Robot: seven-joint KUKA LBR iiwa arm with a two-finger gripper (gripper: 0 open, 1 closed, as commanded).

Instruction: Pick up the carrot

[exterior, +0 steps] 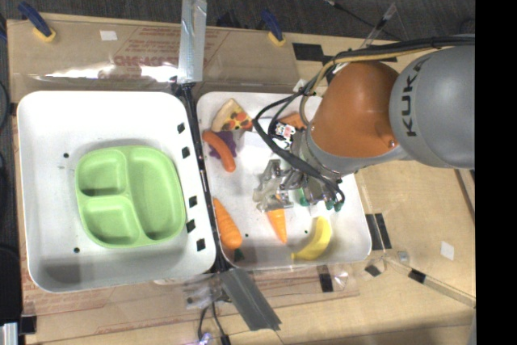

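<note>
An orange carrot [277, 226] lies or hangs point-down in the front middle of the right bin [355, 242]. Its wide end is tucked right under my gripper [279, 194], which hides the contact between them. The grey arm with its orange band [355, 121] reaches in from the right and covers the bin's right half. A second long orange carrot-like piece [228, 226] rests against the bin's left wall, apart from the gripper.
A yellow banana [315, 241] lies just right of the carrot near the front wall. A pizza slice [232, 117] and a reddish sausage [221, 149] sit at the back left. The left bin [40, 117] holds a green divided plate [129, 194].
</note>
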